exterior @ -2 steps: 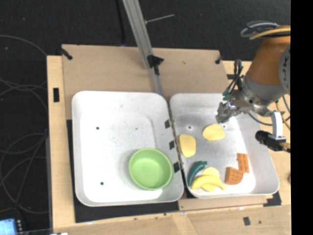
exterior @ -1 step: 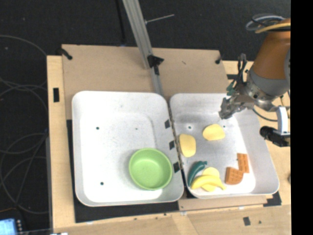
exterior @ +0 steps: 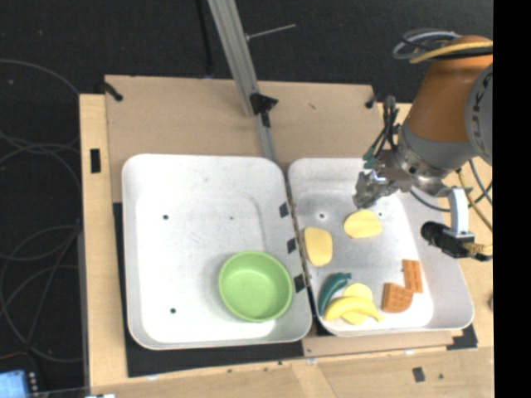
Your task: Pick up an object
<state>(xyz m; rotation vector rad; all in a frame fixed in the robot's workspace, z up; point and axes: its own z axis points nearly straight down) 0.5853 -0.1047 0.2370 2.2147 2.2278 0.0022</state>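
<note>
A pale yellow, rounded, flat-looking object (exterior: 362, 225) is lying in the upper middle of the right-hand shallow white bin (exterior: 436, 309), and this is the item nearest the robot's reach. The pincer (exterior: 367, 191) is hovering just above and beside its upper edge, pointing down into the bin. The pincer is too small and dark to make out here, so I cannot tell whether it is released or clenched, and nothing is visibly sitting between its tips.

A second yellow rounded piece (exterior: 318, 245), slightly deeper in colour, is resting just to the left, close against the bin's left wall. Toward the front of the same bin, a yellow banana-shaped toy (exterior: 352, 305) is lying beside a dark green curved piece (exterior: 333, 284), the two touching or nearly so. To their right, an orange waffle-like square (exterior: 397, 298) and a smaller orange rectangular block (exterior: 411, 276) are sitting close together.

The grey arm with its orange band (exterior: 444, 98) is reaching in from the right, above the bin's far corner.

In the left-hand shallow white bin (exterior: 166, 189), a light green plastic bowl (exterior: 255, 285) is standing upright near the front right corner.

Both bins are sitting side by side on a tan wooden surface (exterior: 199, 114). A slanted grey metal pole (exterior: 236, 48) is rising from between the bins toward the top of the view.
</note>
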